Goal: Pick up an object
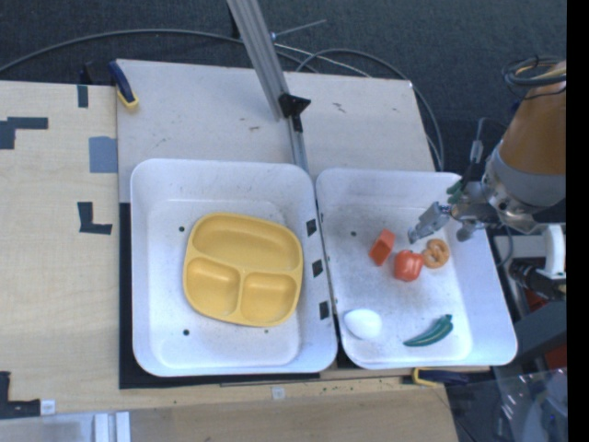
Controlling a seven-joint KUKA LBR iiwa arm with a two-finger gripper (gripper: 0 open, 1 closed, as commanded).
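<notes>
Left bin (147, 247): a yellow tray (243, 269) with three compartments. Right bin (479, 334): white egg (363, 323) near the front left; red block (382, 248), red tomato (408, 265) and orange ring (436, 252) close together in the middle; green pepper (429, 331) at the front, long axis slanted, tip up to the right. Gripper (444, 223) low over the ring, fingers apart, nothing between them. Arm reaching in from the right.

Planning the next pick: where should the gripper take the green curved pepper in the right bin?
Probably across the middle of the green curved pepper, coming straight down. It lies flat and slanted near the front of the right white bin, narrow across its width, with bare floor either side. Fingers should close across the narrow width, not along it.
</notes>
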